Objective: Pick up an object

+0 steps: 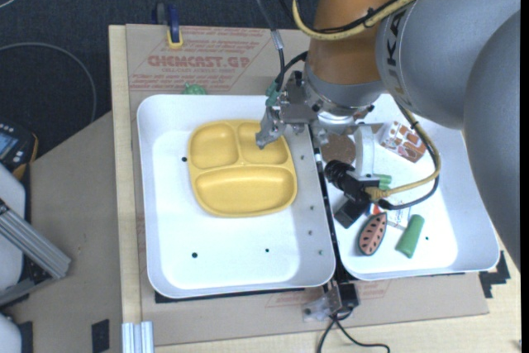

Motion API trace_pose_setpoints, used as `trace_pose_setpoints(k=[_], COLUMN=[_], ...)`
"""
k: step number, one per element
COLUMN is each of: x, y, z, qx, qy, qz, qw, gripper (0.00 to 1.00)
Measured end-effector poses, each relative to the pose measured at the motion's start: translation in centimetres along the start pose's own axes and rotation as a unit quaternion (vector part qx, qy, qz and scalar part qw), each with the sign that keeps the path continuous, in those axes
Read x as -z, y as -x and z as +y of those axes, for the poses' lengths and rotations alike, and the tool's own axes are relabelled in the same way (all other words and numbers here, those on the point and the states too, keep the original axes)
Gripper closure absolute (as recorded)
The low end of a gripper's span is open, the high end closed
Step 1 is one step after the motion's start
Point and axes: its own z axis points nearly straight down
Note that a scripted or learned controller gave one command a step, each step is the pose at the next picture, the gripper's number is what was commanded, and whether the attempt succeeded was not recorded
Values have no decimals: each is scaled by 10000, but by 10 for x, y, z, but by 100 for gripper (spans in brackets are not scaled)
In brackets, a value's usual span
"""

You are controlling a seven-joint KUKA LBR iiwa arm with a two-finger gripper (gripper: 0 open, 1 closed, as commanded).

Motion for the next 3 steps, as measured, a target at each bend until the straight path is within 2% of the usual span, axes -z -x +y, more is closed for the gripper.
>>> trace_pose_setpoints(k=[1, 2, 3], x=[12, 37, 199], y=[4, -41, -105], z=[1, 24, -22], qx=[-33, -13, 12], qy=[25, 50, 117], qz=[-9, -1, 39], qw=[10000, 10000, 9999], gripper=[100, 100, 100])
